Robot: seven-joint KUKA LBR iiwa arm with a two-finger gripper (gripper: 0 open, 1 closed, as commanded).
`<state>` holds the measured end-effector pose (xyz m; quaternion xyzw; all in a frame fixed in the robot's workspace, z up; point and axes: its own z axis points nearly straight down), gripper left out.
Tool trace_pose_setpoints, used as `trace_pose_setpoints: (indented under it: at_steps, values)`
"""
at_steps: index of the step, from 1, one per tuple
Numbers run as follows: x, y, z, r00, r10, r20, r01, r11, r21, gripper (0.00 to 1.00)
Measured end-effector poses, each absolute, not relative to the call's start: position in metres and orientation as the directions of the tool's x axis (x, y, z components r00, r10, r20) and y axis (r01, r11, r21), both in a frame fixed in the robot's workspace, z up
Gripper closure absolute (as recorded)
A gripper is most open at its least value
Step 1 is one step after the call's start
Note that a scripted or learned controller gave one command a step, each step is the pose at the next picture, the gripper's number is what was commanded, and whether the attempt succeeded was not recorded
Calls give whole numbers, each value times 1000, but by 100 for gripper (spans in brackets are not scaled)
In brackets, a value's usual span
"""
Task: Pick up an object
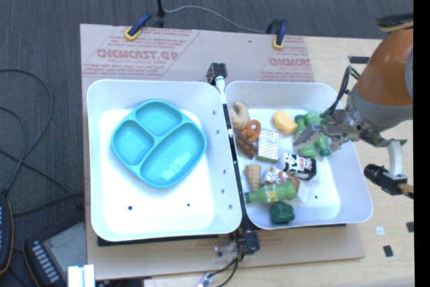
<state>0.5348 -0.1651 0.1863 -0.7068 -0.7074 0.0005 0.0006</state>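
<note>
Blue divided plate [158,142] in left bin [101,212]; toys crowding right bin [349,212]; hand [314,138] grip unclear.

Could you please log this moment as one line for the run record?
arm: reaching in over right bin | gripper: low beside green toy | grasp: unclear | blue plate: left bin

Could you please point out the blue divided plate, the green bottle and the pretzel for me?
blue divided plate [158,142]: camera view, centre ridge.
green bottle [272,193]: camera view, labelled body.
pretzel [249,130]: camera view, middle loop.

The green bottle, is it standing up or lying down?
Lying down. The green bottle rests on its side in the right bin, cap pointing left.
</note>
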Motion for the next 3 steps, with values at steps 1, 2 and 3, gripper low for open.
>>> trace_pose_setpoints:
  at_steps: [1, 2, 3]
  values:
    - [568, -184, 96, -3, 1000, 3, 1000, 3, 2, 0]
    - [567, -185, 105, -2, 1000, 1, 1000, 2, 0, 100]
    - [598, -110, 235, -2, 1000, -1, 1000, 2, 2, 100]
